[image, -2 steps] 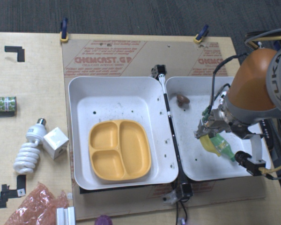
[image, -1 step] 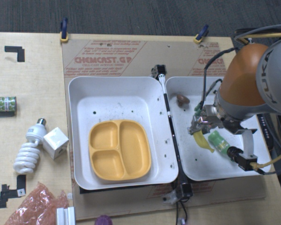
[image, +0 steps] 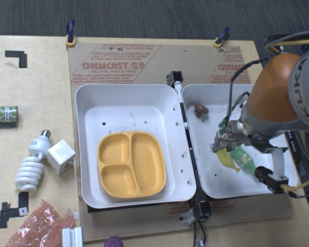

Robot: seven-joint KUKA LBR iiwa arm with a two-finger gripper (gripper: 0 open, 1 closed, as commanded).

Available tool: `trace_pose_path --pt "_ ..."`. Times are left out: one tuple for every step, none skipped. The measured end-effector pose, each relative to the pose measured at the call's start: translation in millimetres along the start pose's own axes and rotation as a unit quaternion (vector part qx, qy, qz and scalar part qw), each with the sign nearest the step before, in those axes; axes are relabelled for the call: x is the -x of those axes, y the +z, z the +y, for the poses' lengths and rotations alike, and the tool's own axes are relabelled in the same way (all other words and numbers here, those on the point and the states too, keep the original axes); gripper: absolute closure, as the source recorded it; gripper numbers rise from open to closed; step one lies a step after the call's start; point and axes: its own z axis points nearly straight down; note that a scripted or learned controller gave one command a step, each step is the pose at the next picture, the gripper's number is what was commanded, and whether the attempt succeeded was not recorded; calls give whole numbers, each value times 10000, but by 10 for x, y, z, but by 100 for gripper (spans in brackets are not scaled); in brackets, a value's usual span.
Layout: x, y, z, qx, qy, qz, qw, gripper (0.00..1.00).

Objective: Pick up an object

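Observation:
In the right bin (image: 211, 181) lie a yellow banana-shaped object (image: 225, 159) and a green translucent bottle-like object (image: 242, 159), side by side near the middle. My gripper (image: 221, 141) hangs low just above their upper ends, with the grey and orange arm (image: 275, 94) reaching in from the right. A small brown object (image: 201, 109) rests alone near the bin's far left corner. The arm hides part of the bin's right side.
The left bin (image: 87, 138) holds a yellow divided plate (image: 131, 164). Outside on the bench lie a white spiral bulb (image: 32, 163), a white cube (image: 61, 156), a green can (image: 5, 115) and a pink mesh bag (image: 38, 226).

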Motion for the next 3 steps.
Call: trace_pose_path --pt "432 86 -159 8 -1 -1 10000 100" --pt "63 1 -34 4 -7 -3 10000 100" --pt "176 -2 -81 7 -2 -1 10000 100"
